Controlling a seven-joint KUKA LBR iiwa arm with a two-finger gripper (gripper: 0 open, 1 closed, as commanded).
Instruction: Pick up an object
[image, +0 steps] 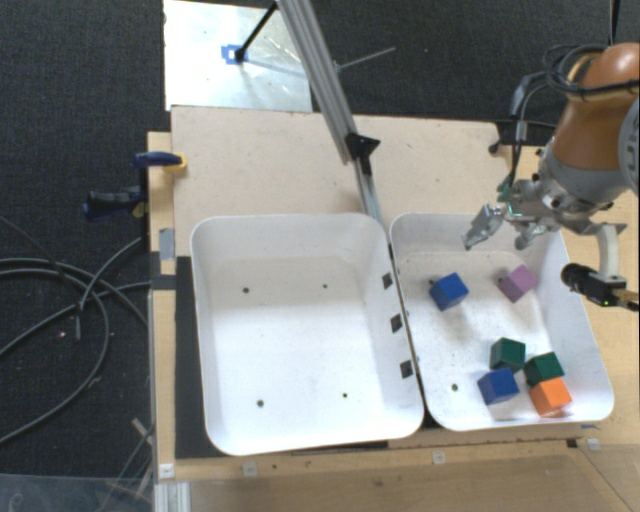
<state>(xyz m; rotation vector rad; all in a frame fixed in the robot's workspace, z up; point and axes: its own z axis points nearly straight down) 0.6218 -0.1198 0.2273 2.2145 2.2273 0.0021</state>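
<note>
The blocks are lying in the right bin (470, 420), which is sitting at the table's (260, 160) right end beside the left bin (210, 330). By their look they are small rigid cubes — probably light, stiff and not fragile, with flat faces that should be offering a two-finger tool a sure hold across two opposite sides, though smooth faces could be slipping if pinched near an edge. The purple block (517, 283) and the upper blue block (449, 291) are sitting apart from the rest in the middle of the bin, so either seems the easier pick. The other four — a green block (508, 352), a second green block (543, 367), a lower blue block (497, 386) and an orange block (550, 397) — are crowding together toward the bin's near right corner, leaving little room for fingers. Counted: two blue, two green, one purple, one orange, six in all. The tool (487, 226) is hovering over the bin's far edge with nothing between its fingers, which are looking spread.
</note>
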